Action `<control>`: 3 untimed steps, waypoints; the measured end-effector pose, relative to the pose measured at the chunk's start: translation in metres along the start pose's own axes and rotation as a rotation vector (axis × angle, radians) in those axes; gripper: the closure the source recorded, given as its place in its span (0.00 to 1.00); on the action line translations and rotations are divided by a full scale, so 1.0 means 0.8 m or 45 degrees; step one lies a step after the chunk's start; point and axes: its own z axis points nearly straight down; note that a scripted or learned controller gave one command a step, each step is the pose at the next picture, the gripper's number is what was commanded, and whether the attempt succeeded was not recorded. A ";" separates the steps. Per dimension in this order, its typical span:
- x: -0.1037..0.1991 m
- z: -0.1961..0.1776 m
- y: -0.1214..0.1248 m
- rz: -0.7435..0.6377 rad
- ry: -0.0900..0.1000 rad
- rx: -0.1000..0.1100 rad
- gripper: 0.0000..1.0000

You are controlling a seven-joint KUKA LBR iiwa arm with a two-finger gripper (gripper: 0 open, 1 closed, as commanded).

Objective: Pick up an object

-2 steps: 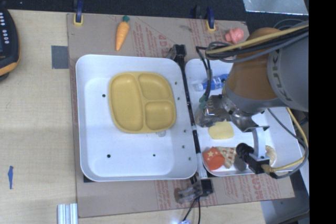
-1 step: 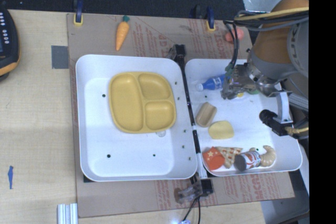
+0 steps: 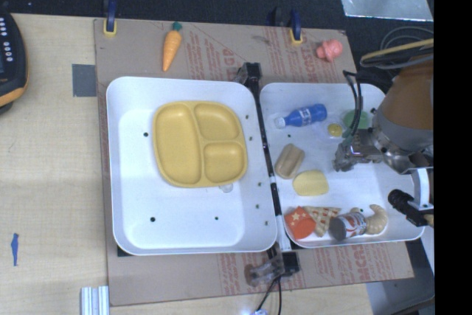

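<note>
Camera view has the pincer (image 3: 345, 158), its spread impossible to tell, beside the yellow lump (image 3: 310, 183); likely light, smooth, best gripped across its short width.

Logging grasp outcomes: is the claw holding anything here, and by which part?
Cannot be told. The claw sits low over the right bin, near the yellow lump, with nothing visibly between its tips.

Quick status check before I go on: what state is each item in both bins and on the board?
Yellow tray: flat in left bin.
Blue bottle: lying on its side.
Can: lying on its side.
Yellow piece: loose in right bin.
Carrot: outside bins.
Gripper: low over right bin, holding nothing visible.
</note>
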 end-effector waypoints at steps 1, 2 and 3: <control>0.111 -0.122 0.018 -0.021 0.004 -0.021 1.00; 0.104 -0.115 0.015 -0.011 0.000 -0.007 0.00; -0.045 0.016 -0.081 0.004 0.002 0.004 0.00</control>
